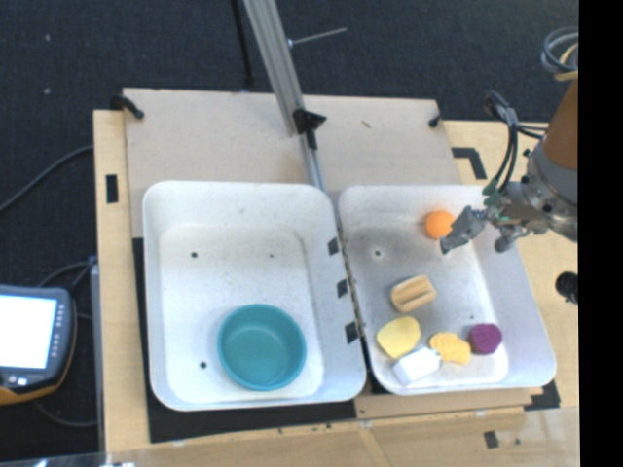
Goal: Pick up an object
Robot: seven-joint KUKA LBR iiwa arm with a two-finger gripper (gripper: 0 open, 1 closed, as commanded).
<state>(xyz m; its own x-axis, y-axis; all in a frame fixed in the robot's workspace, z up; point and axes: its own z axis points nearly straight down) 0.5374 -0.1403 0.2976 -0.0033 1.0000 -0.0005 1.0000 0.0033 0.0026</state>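
place: robotics lab | evidence: aluminium camera mast [277, 52], teach pendant [29, 343], plywood bench [282, 134]

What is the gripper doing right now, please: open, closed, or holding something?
Gripper: open, holding nothing between its fingers, poised over the right bin just right of the orange ball.

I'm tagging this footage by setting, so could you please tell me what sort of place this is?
Most likely a robotics lab's pick-and-place bench: a robot arm over two white bins of small toy-like objects, a metal camera mast, and a control pendant beside the bench.
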